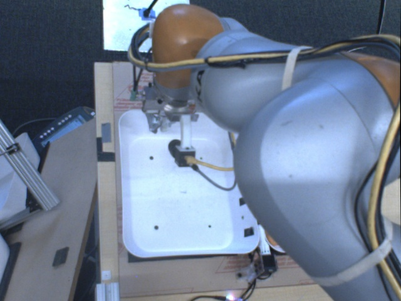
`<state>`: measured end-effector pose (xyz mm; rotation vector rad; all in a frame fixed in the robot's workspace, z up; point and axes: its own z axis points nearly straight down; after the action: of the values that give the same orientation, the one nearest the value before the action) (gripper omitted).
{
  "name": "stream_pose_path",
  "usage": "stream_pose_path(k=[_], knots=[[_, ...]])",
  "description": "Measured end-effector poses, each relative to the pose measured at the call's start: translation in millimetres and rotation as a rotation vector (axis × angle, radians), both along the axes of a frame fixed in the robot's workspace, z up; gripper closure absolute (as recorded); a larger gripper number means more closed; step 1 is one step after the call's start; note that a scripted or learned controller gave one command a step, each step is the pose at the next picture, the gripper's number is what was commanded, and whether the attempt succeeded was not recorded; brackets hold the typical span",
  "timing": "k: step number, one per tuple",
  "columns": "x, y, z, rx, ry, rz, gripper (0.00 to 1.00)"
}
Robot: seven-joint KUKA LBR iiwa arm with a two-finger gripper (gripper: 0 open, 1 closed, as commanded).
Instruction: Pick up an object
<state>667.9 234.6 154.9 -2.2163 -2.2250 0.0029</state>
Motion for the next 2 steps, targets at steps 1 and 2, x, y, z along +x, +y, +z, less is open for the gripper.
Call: stream_pose_path(k=[1, 2], knots=[[3, 0, 134, 0.005, -0.016, 0.001, 1.00], [0, 0, 46, -0.001, 0.002, -0.002, 1.00]])
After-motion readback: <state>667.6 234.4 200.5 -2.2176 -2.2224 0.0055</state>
